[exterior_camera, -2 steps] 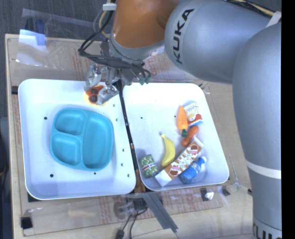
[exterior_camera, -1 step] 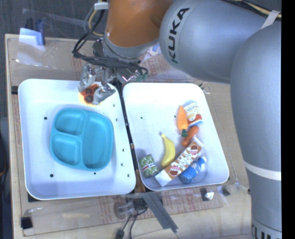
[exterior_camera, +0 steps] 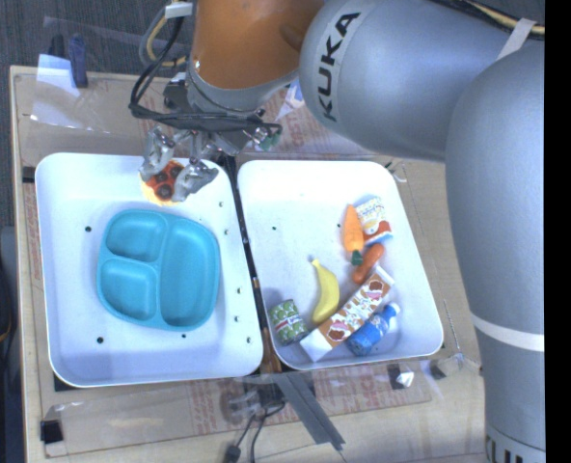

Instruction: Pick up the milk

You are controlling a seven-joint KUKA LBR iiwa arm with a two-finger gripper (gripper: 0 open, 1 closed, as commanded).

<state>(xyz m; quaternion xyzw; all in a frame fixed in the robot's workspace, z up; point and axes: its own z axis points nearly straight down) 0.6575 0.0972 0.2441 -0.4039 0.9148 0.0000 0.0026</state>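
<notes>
Over the left bin, at its 1 o'clock corner: pincer (exterior_camera: 177,174) hangs low beneath the orange wrist band, just off the bin's far rim.
Pincer state: fingers closed in around a small orange-red item (exterior_camera: 167,183); the item shows between the metal fingers, so it appears gripped. Its identity is too small to tell; it does not look like a carton.
Left bin (exterior_camera: 68,177): carries a blue divided tray (exterior_camera: 159,268) at centre, well apart from the pincer at its 6 o'clock.
Right bin (exterior_camera: 285,186): holds the loose goods, clustered toward 4 to 6 o'clock.
Milk: judged to be the printed carton (exterior_camera: 353,314) lying flat at 5 o'clock in the right bin, touching the banana (exterior_camera: 325,292) on one side and a blue packet (exterior_camera: 374,331) on the other.
Other contents: carrot (exterior_camera: 352,230) and a small can (exterior_camera: 286,320) near the bin divider.
Task progress: not done. The carton lies untouched on the bin floor, and the pincer is in the wrong bin, occupied by another item.
Remaining: release the current item, cross to the right bin, descend on the carton, close, lift.
Risk: banana and packet crowd the carton, leaving little finger clearance.
</notes>
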